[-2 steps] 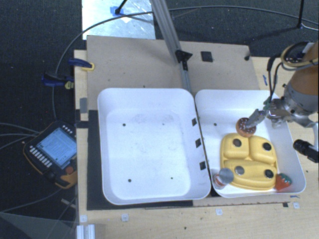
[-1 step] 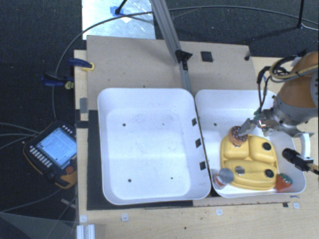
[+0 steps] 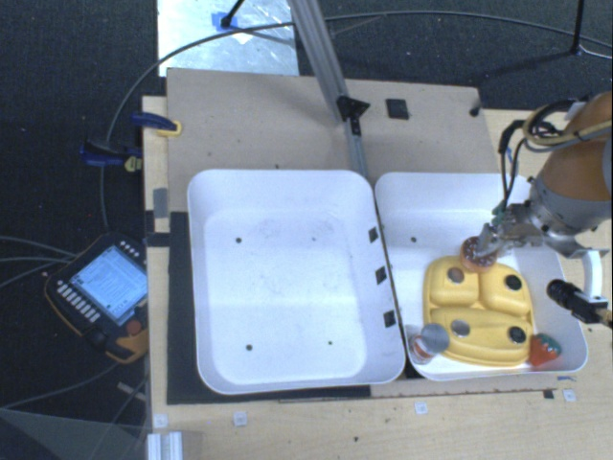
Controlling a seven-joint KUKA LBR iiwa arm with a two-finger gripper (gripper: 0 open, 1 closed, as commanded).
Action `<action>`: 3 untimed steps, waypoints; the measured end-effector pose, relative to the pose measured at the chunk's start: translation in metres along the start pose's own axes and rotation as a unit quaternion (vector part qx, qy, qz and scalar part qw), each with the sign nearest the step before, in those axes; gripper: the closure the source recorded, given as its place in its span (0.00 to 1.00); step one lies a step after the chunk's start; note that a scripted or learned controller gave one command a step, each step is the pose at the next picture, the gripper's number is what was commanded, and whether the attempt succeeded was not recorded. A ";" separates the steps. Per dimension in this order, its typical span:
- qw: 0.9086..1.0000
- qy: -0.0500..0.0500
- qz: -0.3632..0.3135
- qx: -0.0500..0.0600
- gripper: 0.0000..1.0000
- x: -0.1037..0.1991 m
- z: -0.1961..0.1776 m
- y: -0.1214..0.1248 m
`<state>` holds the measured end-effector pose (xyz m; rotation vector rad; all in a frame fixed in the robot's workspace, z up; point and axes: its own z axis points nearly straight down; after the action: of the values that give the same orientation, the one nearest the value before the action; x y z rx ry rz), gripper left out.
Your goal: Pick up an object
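Arm [image 3: 575, 175] comes in from the right edge, orange band up top, grey wrist bent down & leftward over the right bin [image 3: 421, 195]. Gripper [image 3: 484, 247] sits low at the end of it, angled toward the bin's middle, tip right at a small brownish round object [image 3: 473, 250]. Whether that object is actually between the fingers can't be told, and how far open the gripper is can't be told either; too small & blurred. Just below the gripper, touching or nearly so, lies a big yellow lumpy toy [image 3: 479, 310] w/ grey dots on top, filling the lower half of the same bin. Further below-left of the gripper, at the toy's near-left corner, a small grey ball-like thing [image 3: 433, 337]. Below-right of the gripper, at the bin's lower right corner, a small red item [image 3: 545, 350]. Well to the gripper's left: the other white bin [image 3: 278, 276], beside the first. Far left of it, off the bench, a handheld control pad [image 3: 101, 290] w/ lit screen on the dark floor.
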<state>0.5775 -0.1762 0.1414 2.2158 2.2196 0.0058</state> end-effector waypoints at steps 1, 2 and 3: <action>1.000 0.000 -0.001 0.000 1.00 -0.007 -0.046 0.005; 1.000 0.000 -0.001 0.000 1.00 -0.007 -0.077 0.006; 1.000 0.001 -0.004 0.002 1.00 0.057 -0.078 0.006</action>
<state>0.5829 -0.1190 0.2193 2.2096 2.2331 0.0036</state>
